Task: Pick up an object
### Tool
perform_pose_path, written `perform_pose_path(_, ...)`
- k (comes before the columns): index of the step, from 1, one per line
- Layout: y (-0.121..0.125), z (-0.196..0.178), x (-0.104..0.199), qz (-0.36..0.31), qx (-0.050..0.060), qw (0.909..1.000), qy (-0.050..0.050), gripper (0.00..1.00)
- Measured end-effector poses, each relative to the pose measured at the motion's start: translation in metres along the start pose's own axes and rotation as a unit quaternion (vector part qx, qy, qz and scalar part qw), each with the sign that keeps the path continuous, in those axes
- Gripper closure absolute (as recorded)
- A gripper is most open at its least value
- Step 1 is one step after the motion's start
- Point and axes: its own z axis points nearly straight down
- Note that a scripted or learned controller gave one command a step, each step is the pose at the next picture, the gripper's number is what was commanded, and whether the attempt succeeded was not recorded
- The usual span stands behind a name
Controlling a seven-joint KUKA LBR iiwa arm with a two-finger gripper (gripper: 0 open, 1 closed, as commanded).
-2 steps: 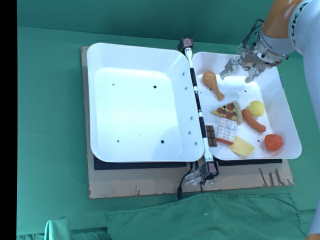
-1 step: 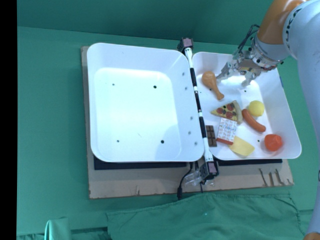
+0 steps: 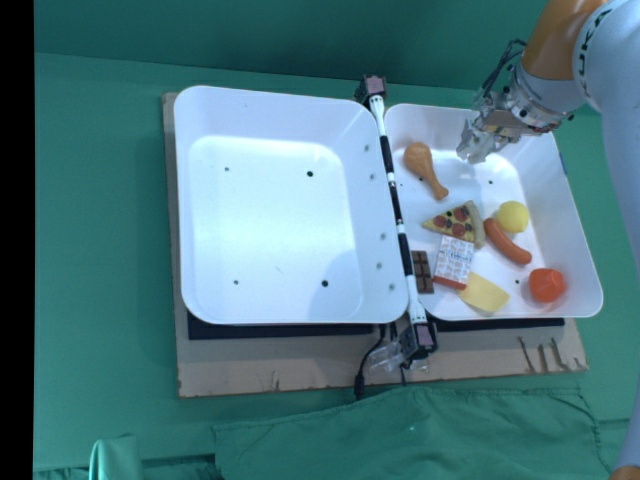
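Camera view shows my claw [image 3: 480, 146] hanging over the far part of the right bin [image 3: 575, 230], just beside the toy chicken leg [image 3: 425, 169], and I cannot tell if it grips anything. That leg looks light, hard and a bit slippery, so I think its thin bone end is the best place to grab. With it lie a pizza slice [image 3: 455, 221], a lemon [image 3: 513, 216], a sausage [image 3: 507, 242], cheese [image 3: 484, 293] and a tomato [image 3: 546, 285], while the left bin [image 3: 275, 218] holds no toys.
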Motion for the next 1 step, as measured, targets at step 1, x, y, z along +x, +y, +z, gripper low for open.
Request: perform_pose_path(1, 0.001, -0.0648, -0.0095, -0.001, 0.004, 1.0, 0.002, 1.0)
